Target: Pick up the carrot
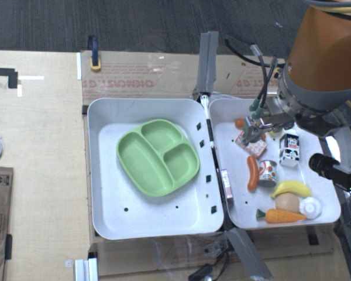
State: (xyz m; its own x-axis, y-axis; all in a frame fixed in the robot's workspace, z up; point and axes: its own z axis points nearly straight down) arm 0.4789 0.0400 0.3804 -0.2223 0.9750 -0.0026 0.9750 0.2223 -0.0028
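- gripper (pixel 254 127) over right bin's (pixel 333 212) far part, above a snack packet (pixel 253 145); can't tell its state
- one carrot (pixel 284 216) at right bin's near edge, touching one banana (pixel 292 188)
- one sausage (pixel 253 173), one can (pixel 267 173)
- one green divided plate (pixel 158 157) in left bin (pixel 105 215)

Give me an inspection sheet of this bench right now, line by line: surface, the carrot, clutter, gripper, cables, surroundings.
Surface: two white bins; left bin holds a green divided plate.
Job's things: carrot at the right bin's near edge, untouched.
Clutter: banana, sausage, small can, milk carton, snack packet, white round piece.
Grippers: gripper over the snack packet, far from the carrot.
Cables: black cables along the arm.
Surroundings: blue-yellow clamp, cardboard behind.
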